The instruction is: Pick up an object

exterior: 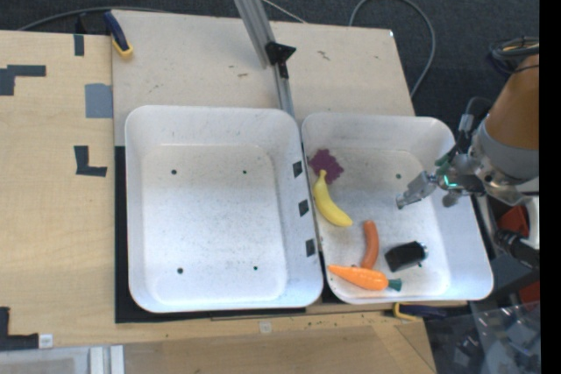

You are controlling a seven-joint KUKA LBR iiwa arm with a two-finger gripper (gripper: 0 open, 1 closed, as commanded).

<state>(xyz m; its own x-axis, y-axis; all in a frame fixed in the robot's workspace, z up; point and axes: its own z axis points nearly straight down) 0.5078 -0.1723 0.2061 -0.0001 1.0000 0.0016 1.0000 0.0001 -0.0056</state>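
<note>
The wooden surface is carrying two white bins side by side. The left bin is lying next to the right bin, whose floor is holding the small objects. The grey arm is reaching in from the right, its jaws hovering above the right bin's right half; whether they are open or closed cannot be told. A yellow banana is lying near the divider, just below a purple piece. An orange carrot is resting at the front wall, a red sausage just above it and a black block beside that.
</note>
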